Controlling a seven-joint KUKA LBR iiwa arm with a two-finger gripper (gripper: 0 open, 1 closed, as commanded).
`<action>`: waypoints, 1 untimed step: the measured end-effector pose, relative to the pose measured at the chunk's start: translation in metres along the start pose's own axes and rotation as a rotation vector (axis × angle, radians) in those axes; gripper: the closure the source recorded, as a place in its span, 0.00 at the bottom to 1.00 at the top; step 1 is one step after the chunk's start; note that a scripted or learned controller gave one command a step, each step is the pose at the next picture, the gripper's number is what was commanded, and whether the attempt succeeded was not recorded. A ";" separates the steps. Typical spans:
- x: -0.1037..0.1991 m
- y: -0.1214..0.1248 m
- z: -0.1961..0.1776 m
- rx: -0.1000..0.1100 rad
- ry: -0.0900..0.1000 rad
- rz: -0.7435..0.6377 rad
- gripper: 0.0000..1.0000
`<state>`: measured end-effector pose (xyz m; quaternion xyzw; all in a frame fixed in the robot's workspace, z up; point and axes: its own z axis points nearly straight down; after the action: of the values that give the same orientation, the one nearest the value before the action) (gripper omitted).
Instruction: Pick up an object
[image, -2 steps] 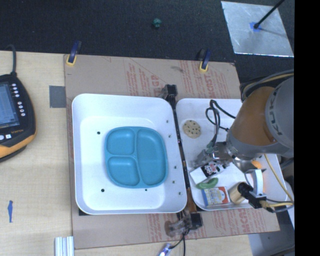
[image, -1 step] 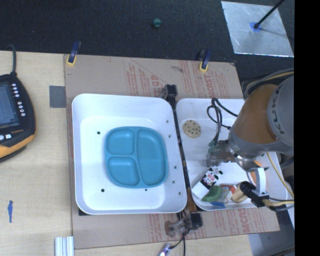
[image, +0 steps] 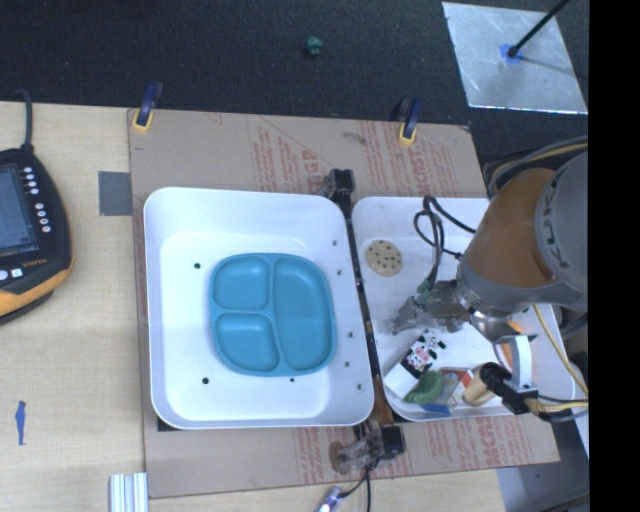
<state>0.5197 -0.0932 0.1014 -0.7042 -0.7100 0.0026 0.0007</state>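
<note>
While the gripper (image: 425, 312) hangs low over the right bin (image: 400, 215), I cannot tell the jaw state; the arm's own bulk and dark cabling blur that spot.

Nearest candidate is the black-and-white object (image: 425, 352), lying just below the gripper toward the bin's near edge. Its long axis looks diagonal, but it's too small to be sure. The green item (image: 429, 389) and the orange piece (image: 478, 392) sit further toward the near wall, bunched together. The cookie (image: 383, 257) lies apart on the far side, flat on the floor.

Surface is smooth white plastic, shallow walls. The left bin (image: 170, 300) holds a blue divided plate (image: 272, 312). My read: room is tight near the front clutter, open around the cookie.
</note>
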 end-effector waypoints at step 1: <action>-0.042 0.052 0.010 -0.002 0.003 0.006 0.00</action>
<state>0.5724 -0.1343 0.0918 -0.7063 -0.7079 0.0008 0.0009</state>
